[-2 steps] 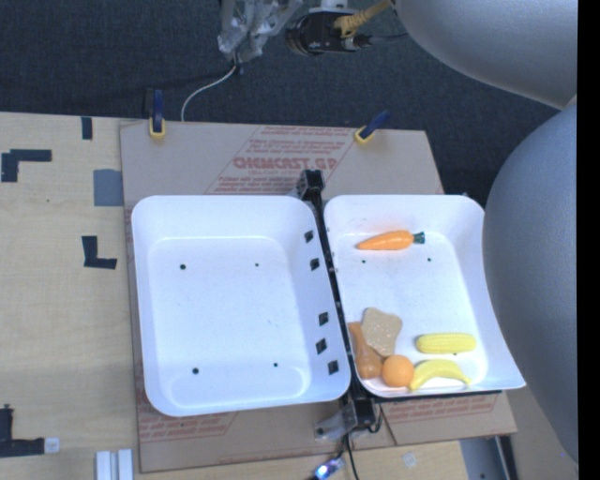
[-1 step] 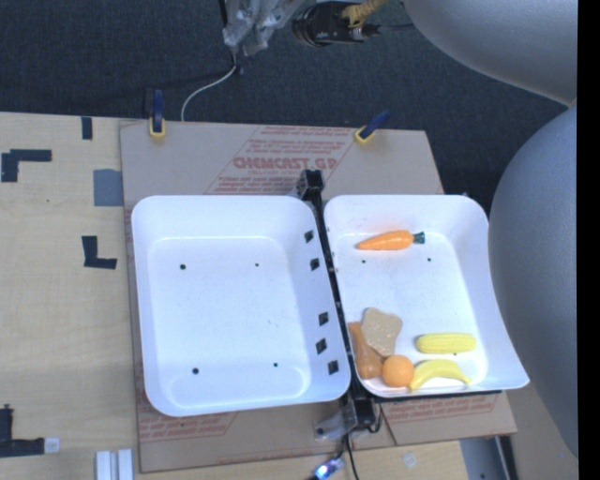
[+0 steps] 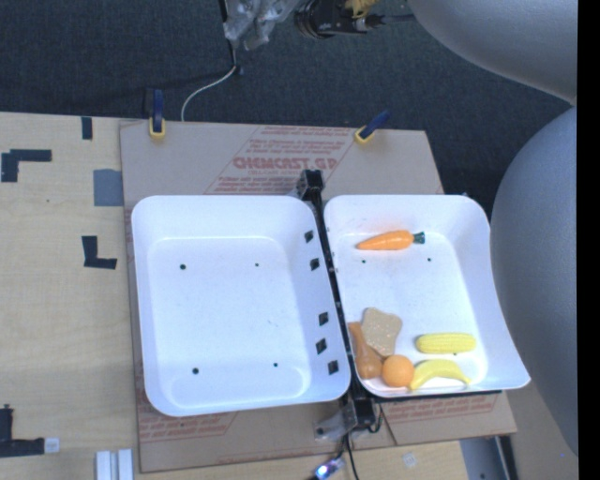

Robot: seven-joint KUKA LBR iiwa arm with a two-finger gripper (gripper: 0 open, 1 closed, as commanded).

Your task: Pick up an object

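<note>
We take the right-hand white plastic bin (image 3: 473,234) as our landmark. In its nearest corner lies a cluster of toy foods. A curved yellow banana (image 3: 439,377) lies along the near wall, its long axis running left to right. A round orange ball (image 3: 397,371) touches the banana's left end. Just behind them lies a stubby yellow corn cob (image 3: 445,343), also left to right. A tan bread slice (image 3: 381,330) leans over a brownish-orange sausage shape (image 3: 362,349) by the bin's left wall.

Farther back an orange carrot (image 3: 384,241) lies alone, left to right, dark stem end pointing right, with bare floor all round it. The left-hand white bin (image 3: 225,300) touches the landmark's left wall. Well beyond both bins hangs the metal gripper (image 3: 251,26); whether the claw is spread or pressed together we cannot tell.
</note>
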